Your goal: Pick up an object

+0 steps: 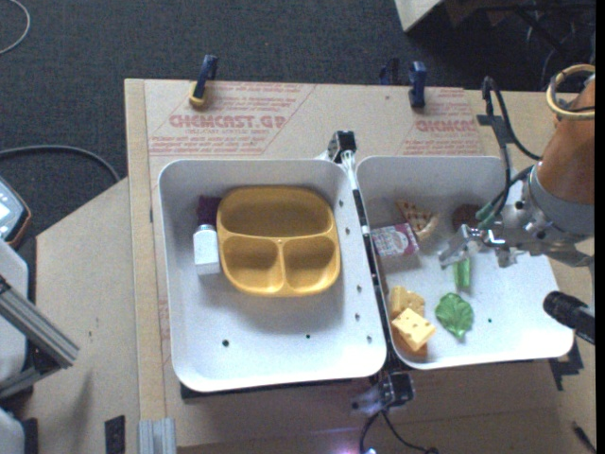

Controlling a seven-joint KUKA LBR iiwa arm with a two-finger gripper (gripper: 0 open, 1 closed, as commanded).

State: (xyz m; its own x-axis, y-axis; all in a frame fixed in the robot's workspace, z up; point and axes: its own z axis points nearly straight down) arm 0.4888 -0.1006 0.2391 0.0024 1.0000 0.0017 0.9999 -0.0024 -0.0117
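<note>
The arm reaches into the right bin (pixel 529 334), its end effector (pixel 470 246) low over a slim green piece (pixel 463 273) near that bin's middle. I judge this the approach-to-grasp step. How wide the end effector stands I cannot tell, and nothing visibly sits in it. Next it must centre on the green piece, close and lift, keeping off the green leaf (pixel 455 314) and cheese wedge (pixel 412 329) toward the front edge. The board's rear edge reads something like "CHEMCAST GP" in red; the small carton's (pixel 394 241) label is illegible.
</note>
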